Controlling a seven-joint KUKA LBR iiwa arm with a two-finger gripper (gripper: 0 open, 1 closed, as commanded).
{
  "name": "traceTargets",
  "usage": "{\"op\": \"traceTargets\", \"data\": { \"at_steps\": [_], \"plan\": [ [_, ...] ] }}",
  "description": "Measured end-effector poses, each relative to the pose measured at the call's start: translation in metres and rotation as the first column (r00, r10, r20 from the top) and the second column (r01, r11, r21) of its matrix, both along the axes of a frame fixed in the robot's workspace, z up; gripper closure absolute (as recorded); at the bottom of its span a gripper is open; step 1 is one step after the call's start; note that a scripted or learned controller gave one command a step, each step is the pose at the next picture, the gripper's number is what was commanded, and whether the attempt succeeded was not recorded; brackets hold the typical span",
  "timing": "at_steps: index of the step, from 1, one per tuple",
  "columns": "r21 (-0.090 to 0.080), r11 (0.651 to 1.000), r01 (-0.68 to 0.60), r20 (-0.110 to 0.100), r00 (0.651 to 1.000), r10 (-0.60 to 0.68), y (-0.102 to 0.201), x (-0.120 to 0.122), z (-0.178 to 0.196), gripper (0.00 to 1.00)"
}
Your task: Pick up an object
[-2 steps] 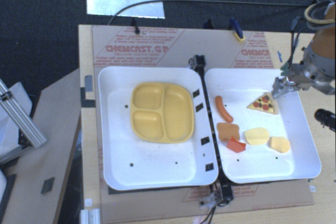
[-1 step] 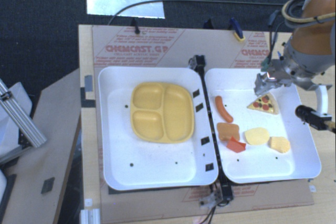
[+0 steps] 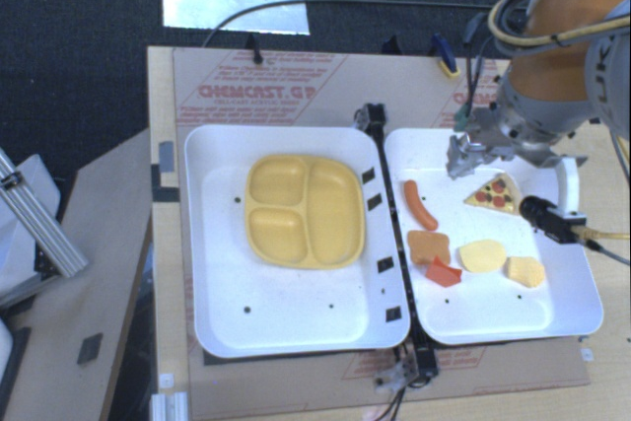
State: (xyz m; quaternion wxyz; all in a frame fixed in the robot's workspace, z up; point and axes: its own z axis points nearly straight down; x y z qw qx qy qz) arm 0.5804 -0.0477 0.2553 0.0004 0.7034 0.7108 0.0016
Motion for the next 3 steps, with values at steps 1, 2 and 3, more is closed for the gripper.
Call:
{"op": "traceTargets", "data": {
  "at_steps": [1, 2, 3],
  "plan": [
    [0.000, 1.000, 0.001, -0.002, 1.000, -0.001, 0.049, 0.001, -0.015, 1.00],
    [0.000, 1.000, 0.000, -0.001, 1.000, 0.000, 0.100, 0.000, -0.010, 1.00],
    [0.001, 1.000, -0.001, -0.001, 1.000, 0.001, 0.155, 0.000, -0.008, 1.00]
  ]
}}
